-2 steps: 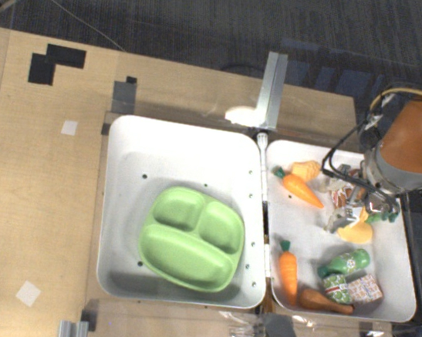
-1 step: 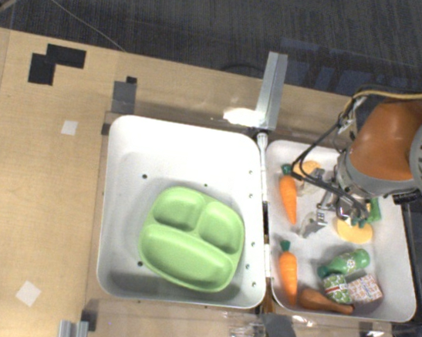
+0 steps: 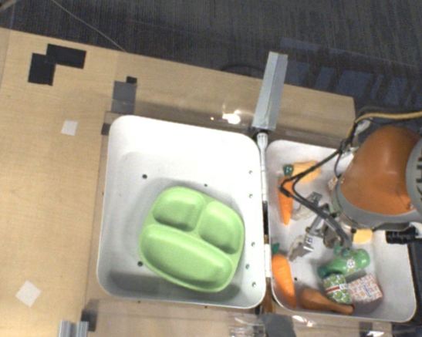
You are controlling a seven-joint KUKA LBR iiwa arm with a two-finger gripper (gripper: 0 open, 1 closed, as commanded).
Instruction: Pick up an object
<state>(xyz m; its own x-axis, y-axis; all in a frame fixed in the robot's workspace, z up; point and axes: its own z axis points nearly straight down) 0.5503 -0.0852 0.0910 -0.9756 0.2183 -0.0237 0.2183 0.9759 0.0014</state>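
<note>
Two shallow white bins sit side by side on a pale wooden surface [image 3: 27, 200], seen from the fixed camera above. The left white bin [image 3: 130, 160] holds a light green plastic tray with three compartments [image 3: 192, 237], lying flat toward the near side of the bin. The right white bin [image 3: 405, 296] carries a scatter of small items under the grey arm with its orange band [image 3: 378, 170], which reaches in from the right and covers the far part of that bin. The metal tool [image 3: 312, 236] hangs low over the middle of the right bin; whether it is spread or pressed together cannot be told from this angle, and nothing is seen pinched in it. An orange plastic carrot [image 3: 283, 273] lies just near and left of the tool, beside the bin's left wall. A brown-orange elongated piece [image 3: 323, 301] rests along the near wall. A green round item with white markings [image 3: 347, 262] sits right of the tool, touching a small patterned packet [image 3: 361, 290]. Another slim orange piece [image 3: 285, 205] lies along the left wall, farther back.
</note>
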